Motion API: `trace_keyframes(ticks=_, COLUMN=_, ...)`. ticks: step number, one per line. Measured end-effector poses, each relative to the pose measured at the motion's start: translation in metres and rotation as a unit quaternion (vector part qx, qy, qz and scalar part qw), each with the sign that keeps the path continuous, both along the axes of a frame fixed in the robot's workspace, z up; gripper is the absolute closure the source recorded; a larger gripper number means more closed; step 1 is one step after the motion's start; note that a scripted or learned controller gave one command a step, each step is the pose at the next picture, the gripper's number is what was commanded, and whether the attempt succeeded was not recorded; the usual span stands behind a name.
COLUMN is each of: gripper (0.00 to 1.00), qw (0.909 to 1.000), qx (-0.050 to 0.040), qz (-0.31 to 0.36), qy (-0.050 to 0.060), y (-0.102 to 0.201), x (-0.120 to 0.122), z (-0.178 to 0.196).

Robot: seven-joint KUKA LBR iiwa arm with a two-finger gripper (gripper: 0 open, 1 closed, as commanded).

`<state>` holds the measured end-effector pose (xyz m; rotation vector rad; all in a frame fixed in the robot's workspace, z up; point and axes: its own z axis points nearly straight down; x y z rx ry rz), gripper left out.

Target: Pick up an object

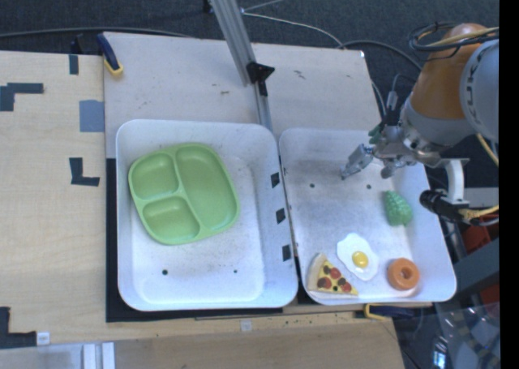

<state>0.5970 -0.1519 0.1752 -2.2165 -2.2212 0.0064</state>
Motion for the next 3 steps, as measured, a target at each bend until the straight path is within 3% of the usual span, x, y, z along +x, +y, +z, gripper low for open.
trace_keyframes(ticks=2, gripper=0.00, qw=1.0000, qx=-0.0008, qz=0.000, qy=-0.002, y=-0.003, x=0.004, z=-0.088)
trace_keyframes(ticks=3, gripper=1.00, qw=1.0000, qx=-0.0001, qz=0.001, qy=-0.002, y=-0.002, x=0.004, z=-0.077)
